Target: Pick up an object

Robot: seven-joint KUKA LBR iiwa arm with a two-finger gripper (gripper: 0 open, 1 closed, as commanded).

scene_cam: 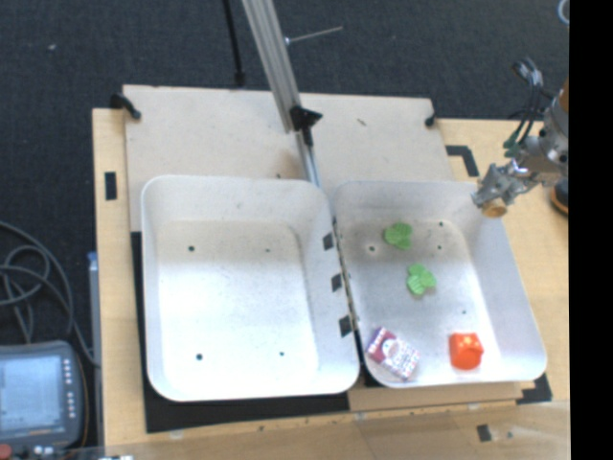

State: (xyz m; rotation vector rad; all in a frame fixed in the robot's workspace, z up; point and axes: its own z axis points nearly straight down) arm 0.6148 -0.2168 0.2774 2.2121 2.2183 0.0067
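The bench (pixel 115 257) carries two shallow white bins side by side. The left bin (pixel 163 257) has a speckled floor. The right bin (pixel 503 276) holds four small things. Largest of them is a flat packet (pixel 394 354), red and white with a pattern, lying tilted near the bin's front edge, close to the divide between the bins. To its right, near the front right corner, sits an orange-red block (pixel 465 350). Two crumpled green pieces lie further back: one (pixel 420 279) near the middle of the bin, the other (pixel 398 235) behind it, a little to the left.

The gripper (pixel 496 197) hangs over the right bin's back right corner, well apart from all four things; I cannot tell how it is set.
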